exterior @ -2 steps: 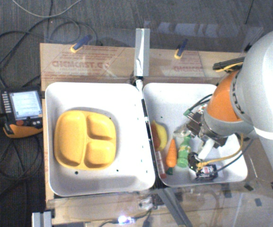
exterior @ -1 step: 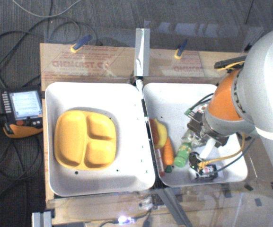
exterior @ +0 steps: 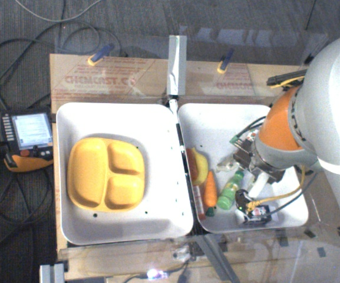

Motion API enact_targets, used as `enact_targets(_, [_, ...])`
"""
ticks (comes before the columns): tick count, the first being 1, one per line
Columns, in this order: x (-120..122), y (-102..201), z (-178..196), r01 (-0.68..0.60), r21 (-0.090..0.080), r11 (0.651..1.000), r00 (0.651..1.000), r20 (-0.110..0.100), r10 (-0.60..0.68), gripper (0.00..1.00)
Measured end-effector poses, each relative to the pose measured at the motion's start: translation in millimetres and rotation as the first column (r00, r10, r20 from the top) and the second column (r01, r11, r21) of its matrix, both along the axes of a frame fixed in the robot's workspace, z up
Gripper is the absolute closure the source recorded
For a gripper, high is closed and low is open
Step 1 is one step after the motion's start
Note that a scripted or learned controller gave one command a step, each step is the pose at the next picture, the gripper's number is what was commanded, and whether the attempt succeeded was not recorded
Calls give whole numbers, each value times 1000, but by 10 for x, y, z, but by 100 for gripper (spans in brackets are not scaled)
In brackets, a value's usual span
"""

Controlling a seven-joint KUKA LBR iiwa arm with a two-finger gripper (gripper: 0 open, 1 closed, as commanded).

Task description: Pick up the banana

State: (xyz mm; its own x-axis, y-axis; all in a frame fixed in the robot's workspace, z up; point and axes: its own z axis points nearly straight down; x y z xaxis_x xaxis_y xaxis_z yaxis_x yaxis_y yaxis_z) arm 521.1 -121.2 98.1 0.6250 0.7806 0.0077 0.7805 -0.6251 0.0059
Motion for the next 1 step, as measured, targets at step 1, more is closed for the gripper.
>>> enact_targets(1, [-236, -824, 951, -172, -4, 985, 985, -17, 172, 0])
